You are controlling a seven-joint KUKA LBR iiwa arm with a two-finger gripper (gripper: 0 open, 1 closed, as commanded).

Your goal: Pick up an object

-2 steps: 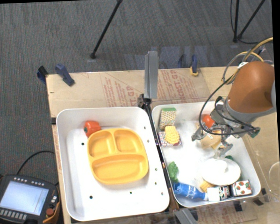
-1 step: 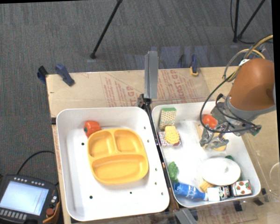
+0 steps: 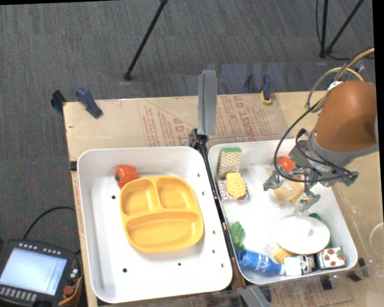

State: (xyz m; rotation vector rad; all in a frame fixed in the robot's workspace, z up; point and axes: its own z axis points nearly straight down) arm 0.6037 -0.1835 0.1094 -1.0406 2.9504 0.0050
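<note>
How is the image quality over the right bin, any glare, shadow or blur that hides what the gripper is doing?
Camera view: lighting is even and soft; the white right bin looks bright but not blown out. The gripper casts a faint shadow on the bin floor. The arm's orange band covers part of the bin's far right side. The tan object under the gripper is small and soft-edged; contact cannot be judged.

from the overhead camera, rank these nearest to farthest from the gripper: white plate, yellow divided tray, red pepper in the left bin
Measured from the gripper, over the right bin:
1. white plate, just below it in the right bin.
2. yellow divided tray, middle of the left bin.
3. red pepper, at the tray's upper left corner, farthest away.
</note>
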